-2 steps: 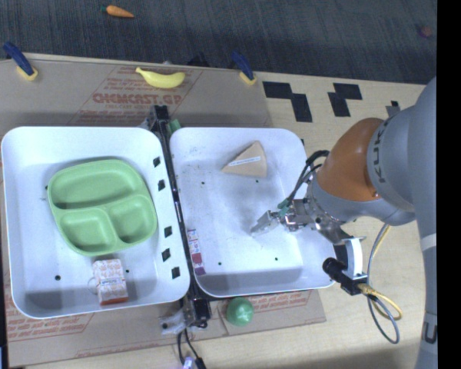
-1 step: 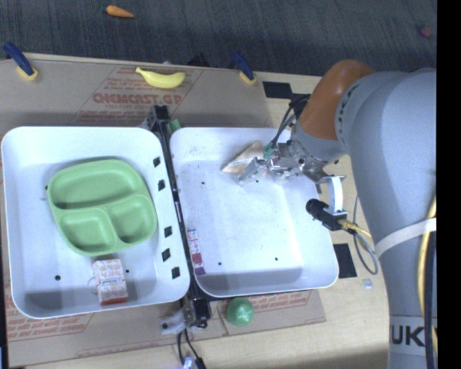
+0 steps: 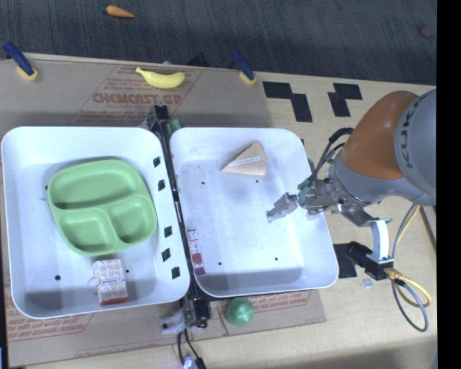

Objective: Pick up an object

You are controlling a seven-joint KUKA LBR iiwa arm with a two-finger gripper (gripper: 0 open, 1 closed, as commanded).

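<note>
Over the right bin [image 3: 315, 271], near its right wall: end effector [image 3: 280, 207], nothing between the fingers, opening not discernible. Beyond it in the same bin, well apart: tan cheese wedge [image 3: 246, 162], unobstructed. In the left bin [image 3: 15, 229]: green divided tray [image 3: 101, 204], small red-and-white carton [image 3: 109, 280] just beside it. On the table [image 3: 415, 344] outside: yellow banana [image 3: 160, 76], green ball [image 3: 240, 311].
</note>
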